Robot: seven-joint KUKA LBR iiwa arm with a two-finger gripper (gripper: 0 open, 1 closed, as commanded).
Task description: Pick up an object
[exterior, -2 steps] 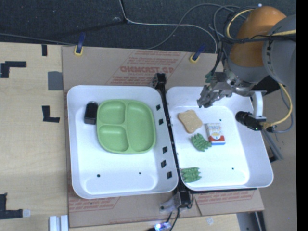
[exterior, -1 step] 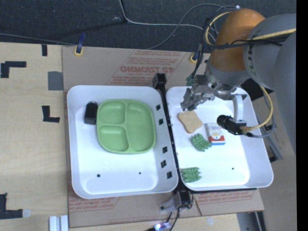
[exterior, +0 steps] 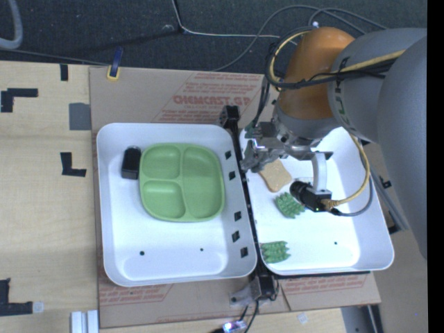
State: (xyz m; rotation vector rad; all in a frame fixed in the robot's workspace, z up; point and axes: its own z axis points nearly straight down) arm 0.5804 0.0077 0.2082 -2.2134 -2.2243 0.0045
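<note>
Tan bread-like slice (exterior: 275, 177), flat, lies in right bin (exterior: 361, 245) just under the hand (exterior: 258, 152); can't tell its grip state. Two knobbly green pieces (exterior: 288, 205) (exterior: 275, 252) there. Left bin (exterior: 111, 207): one green divided plate (exterior: 182, 182), one black block (exterior: 130, 163).

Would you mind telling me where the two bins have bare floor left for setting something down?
Left bin: a bare strip along the near wall, below the green plate. Right bin: the near right corner, right of the lower green piece. Crowded: its far left, around the claw, tan piece and upper green piece.
</note>
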